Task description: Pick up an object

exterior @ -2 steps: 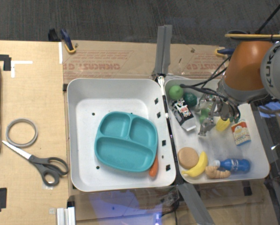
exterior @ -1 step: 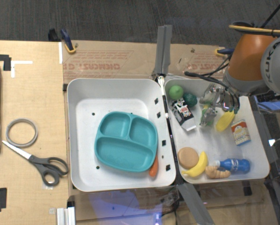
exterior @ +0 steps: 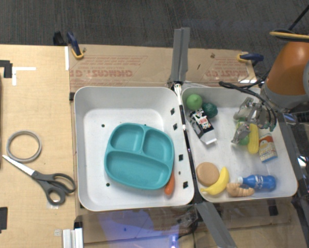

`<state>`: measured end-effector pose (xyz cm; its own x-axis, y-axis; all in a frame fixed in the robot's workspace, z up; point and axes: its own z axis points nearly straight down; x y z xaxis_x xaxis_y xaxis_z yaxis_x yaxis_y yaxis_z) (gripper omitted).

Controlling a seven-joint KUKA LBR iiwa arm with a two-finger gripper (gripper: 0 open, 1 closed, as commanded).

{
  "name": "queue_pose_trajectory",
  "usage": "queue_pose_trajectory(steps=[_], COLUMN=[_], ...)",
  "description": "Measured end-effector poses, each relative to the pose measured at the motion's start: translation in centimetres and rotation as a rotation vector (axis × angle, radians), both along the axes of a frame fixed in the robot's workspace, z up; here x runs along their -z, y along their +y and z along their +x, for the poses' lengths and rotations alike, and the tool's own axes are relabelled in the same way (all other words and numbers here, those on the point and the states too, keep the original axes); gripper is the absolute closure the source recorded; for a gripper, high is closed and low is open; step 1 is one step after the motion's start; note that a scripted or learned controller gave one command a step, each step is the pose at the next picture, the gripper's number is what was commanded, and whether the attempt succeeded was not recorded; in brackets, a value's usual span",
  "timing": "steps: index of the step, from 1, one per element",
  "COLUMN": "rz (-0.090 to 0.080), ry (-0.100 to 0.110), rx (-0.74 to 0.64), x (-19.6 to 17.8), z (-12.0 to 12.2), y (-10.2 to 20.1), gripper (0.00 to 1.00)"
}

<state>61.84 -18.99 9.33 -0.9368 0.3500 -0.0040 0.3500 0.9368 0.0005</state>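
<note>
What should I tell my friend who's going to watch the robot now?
Gripper: low in the right bin, over a yellow toy; nothing seen held.
Right bin: green ball, dark green toy, black-and-white toy, small carton, round bun, banana, blue bottle.
Left bin: teal tray, carrot beside it.
Done: nothing picked up yet.
Left: grab one thing and lift it.
</note>
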Motion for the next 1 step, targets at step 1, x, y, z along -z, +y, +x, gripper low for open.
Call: queue_pose_trajectory(steps=[1], rz=[-0.001], ry=[-0.004], rx=[-0.004], x=[-0.98], z=[0.15], y=[0.14], gripper=[1.0])
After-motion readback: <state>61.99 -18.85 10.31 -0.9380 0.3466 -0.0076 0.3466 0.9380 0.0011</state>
